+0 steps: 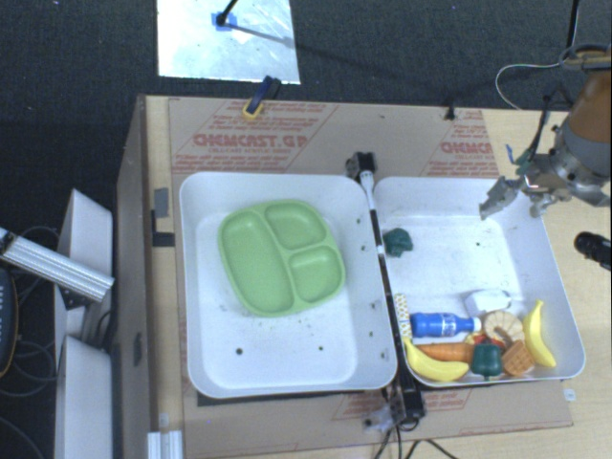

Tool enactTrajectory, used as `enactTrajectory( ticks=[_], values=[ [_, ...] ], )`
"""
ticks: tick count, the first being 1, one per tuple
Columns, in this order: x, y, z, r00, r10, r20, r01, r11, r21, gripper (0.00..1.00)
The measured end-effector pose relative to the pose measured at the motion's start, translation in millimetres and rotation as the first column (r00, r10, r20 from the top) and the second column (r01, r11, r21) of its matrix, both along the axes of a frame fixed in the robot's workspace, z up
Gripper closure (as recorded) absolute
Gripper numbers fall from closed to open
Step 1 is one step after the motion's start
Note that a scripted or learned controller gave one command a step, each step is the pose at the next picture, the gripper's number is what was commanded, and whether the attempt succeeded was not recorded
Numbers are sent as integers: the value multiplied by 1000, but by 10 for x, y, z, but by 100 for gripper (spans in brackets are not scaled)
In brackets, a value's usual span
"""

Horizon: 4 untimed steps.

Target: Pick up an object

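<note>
Tool point(513, 197) over right bin's point(449, 204) far right rim, two metal fingers spread, nothing between | near corner cluster: 2 yellow bananas point(432, 365), 1 blue-white bottle point(442, 325), 1 orange carrot point(449, 352), waffle-textured round point(517, 357) | 1 dark-green lump point(398, 242) alone by divider | left bin point(206, 352): 1 smooth green three-compartment tray point(281, 255) | cardboard-covered desk point(287, 132)

Two white bins point(287, 376), one green tray point(282, 256), two bananas point(435, 368), one blue bottle point(440, 325)

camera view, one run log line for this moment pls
gripper: open, above right bin far edge, holds nothing | toys: heaped in near corner | blue bottle: lying flat | green tray: left bin
</note>
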<state>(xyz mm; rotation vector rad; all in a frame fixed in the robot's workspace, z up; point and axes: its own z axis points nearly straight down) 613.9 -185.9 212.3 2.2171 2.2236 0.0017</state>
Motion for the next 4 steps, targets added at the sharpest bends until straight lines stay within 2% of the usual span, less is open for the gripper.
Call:
enactTrajectory(
  ticks=[1,2,3,4],
  values=[
    [-164,-209,-1279,1000,-2,0,2,1000,-1,0],
    [-153,-210,-1168,1000,0,4,0,1000,-1,100],
    [-153,-210,-1169,1000,0,3,0,1000,-1,0],
    [-763,340,-1282,1000,-1,-2,1,1000,1,0]
  ],
)
